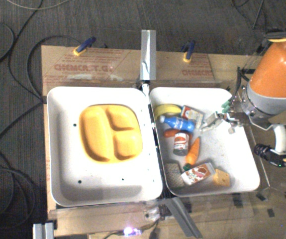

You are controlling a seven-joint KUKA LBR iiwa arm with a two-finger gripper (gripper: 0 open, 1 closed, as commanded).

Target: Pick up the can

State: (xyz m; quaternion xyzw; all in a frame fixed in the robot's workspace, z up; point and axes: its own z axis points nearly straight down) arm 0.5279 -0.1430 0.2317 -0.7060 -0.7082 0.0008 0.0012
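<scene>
We see the gripper (213, 121) over the right bin (242, 148), near its far right side, with bare white floor under and in front of it, and we cannot tell how its jaws stand. The can (181, 143) is small, red-and-white labelled and upright, hemmed in mid-bin between a blue bottle (177, 124) and a carrot (193, 151). The left bin (63, 148) holds a yellow divided tray (111, 132).
</scene>
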